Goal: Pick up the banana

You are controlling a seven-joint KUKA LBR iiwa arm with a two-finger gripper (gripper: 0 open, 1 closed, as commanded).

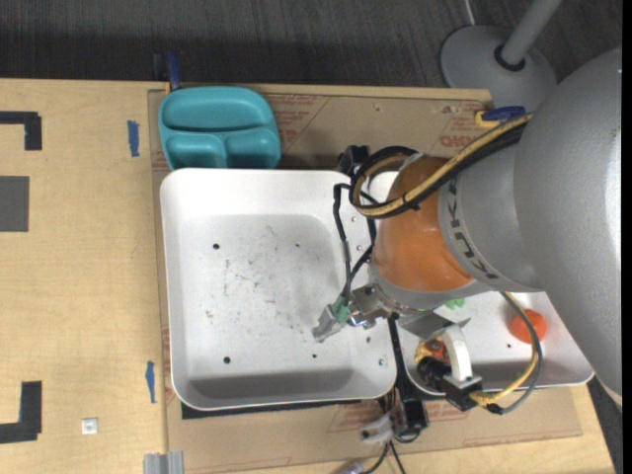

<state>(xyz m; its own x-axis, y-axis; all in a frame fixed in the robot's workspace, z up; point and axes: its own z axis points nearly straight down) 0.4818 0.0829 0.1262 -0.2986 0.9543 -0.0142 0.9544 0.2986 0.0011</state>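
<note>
We are finding the task not yet done: no banana is showing between the jaws, and we cannot locate the banana, the arm covering most of the right bin. The jaws are hanging low over the left bin, near its right wall. We cannot tell how far they are parted, nor whether they are touching the floor.
</note>
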